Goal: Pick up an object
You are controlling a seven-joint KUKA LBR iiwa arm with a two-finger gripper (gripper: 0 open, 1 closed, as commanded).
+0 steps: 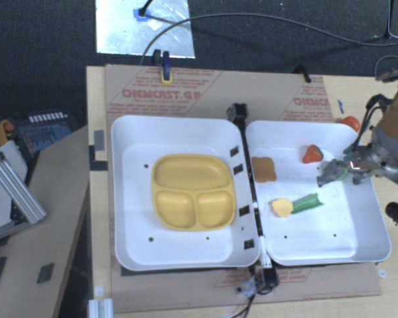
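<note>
In the right bin (358,244) lie a brown flat piece (263,169), a red-orange piece (312,154), and a yellow piece (282,208) touching a green stick (306,203). My gripper (331,173) reaches in from the right and hangs over the bin's right half, just right of the red-orange piece and above the green stick. Nothing shows between its fingers.
The left bin (132,244) holds a yellow three-compartment plate (192,191). Black clips run along the seam between the bins (247,177). An orange object (350,122) sits beyond the right bin's far right corner. Cables trail across the dark floor behind the bench.
</note>
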